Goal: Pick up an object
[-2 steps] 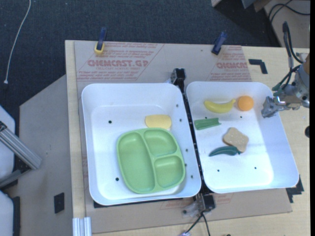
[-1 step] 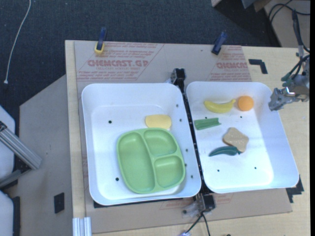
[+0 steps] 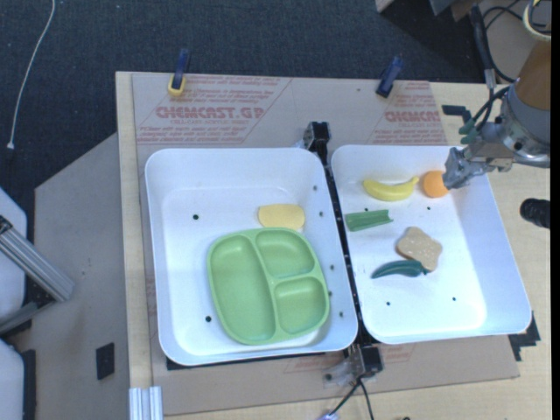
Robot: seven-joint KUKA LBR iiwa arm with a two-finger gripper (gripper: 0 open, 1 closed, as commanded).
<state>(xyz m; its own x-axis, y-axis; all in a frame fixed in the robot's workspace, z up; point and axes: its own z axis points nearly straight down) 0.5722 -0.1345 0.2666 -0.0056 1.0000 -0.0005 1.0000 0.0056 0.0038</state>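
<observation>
Camera view, looking down at a slant, shows two white bins side by side on the surface. The right bin (image 3: 490,261) carries the loose pieces: a toy banana (image 3: 389,188), a small orange ball (image 3: 433,185), a green bean-like strip (image 3: 367,220), a tan bread-shaped piece (image 3: 419,248) and a dark teal pepper-shaped piece (image 3: 398,270). The left bin (image 3: 166,234) carries a green divided plate (image 3: 267,285) and a pale yellow piece (image 3: 281,216) just beyond it.

The gripper (image 3: 457,171) hangs over the far right part of the right bin, just beside the orange ball, on its right. Whether its jaws are apart or together cannot be told at this size and angle, and nothing can be seen between them. The ball appears to rest on the bin floor, next to the banana's tip.

As a judgement, the task is at its approach stage: the arm is placed near a likely target, the orange ball, but no grasp is shown and no object is lifted. Left to do: settle the jaws around one piece, clamp, and raise it clear of the bin. The ball's roundness and the banana close by may make that grasp slip.
</observation>
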